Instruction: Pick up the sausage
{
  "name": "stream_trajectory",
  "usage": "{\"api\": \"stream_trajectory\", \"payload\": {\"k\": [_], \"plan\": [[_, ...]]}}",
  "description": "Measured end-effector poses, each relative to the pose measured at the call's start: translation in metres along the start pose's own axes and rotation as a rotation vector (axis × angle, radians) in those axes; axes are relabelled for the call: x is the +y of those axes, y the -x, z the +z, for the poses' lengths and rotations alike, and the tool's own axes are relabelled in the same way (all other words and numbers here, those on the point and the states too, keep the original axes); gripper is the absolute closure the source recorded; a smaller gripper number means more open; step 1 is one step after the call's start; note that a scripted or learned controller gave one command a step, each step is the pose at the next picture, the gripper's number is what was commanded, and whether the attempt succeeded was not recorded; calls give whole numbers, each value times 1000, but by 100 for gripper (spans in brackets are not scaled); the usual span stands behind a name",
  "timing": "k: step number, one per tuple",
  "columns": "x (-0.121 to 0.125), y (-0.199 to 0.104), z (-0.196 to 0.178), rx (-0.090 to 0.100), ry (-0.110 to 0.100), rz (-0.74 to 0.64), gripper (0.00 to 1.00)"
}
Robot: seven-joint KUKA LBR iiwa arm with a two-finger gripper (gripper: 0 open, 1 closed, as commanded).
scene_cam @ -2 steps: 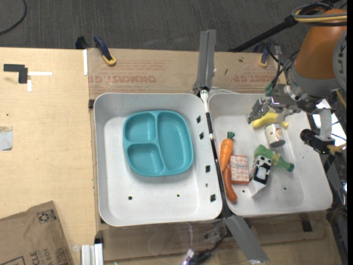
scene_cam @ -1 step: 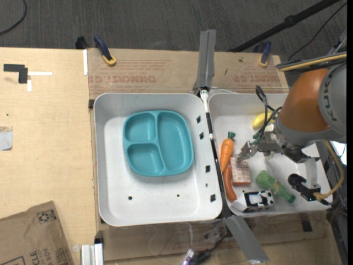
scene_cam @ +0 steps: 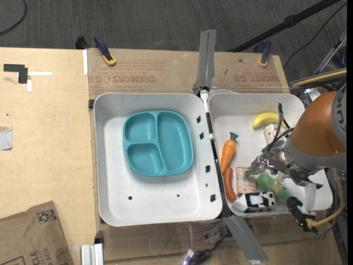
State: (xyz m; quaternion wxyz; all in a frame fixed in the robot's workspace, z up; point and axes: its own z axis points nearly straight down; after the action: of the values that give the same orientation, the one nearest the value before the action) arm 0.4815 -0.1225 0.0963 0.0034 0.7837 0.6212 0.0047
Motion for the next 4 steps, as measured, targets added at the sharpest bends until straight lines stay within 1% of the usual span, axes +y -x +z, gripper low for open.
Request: {"api": "stream_trajectory", "payload": {"k": [1,2,3,4], "plan": [[0,0,0,0,0,0,0],[24,-6,1,-2,-7,224,0],[80,-24,-32,-8,-13,348,0],[144,-35,7,-9,-12,571,0]]}}
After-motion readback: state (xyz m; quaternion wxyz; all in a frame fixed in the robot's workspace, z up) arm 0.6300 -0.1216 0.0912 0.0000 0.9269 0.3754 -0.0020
